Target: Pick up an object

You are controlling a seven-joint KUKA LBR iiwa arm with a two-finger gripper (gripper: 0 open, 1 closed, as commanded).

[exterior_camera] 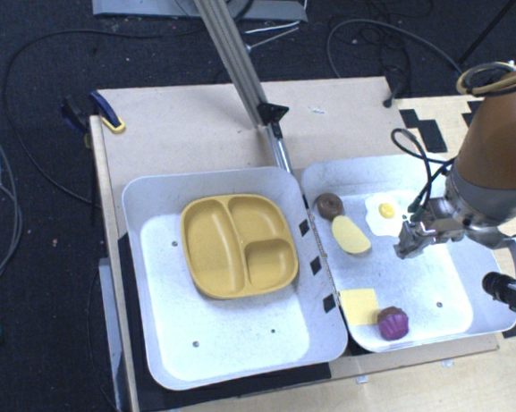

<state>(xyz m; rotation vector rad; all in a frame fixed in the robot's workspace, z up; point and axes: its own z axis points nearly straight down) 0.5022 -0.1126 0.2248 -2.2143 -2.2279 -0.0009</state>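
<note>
In the right bin (447, 314) lie a brown round piece (329, 205), a pale yellow oval piece (350, 235), a fried egg (384, 214), a yellow square slice (359, 306) and a purple lump (393, 322). My gripper (408, 241) hangs over the bin's middle, just right of the oval piece and below the egg. I see nothing held between its fingers.
The left bin (162, 343) holds a yellow divided tray (239, 244). A metal pole (236, 54) slants down to the seam between the bins. Black cables trail from the arm's wrist near the right bin's far edge.
</note>
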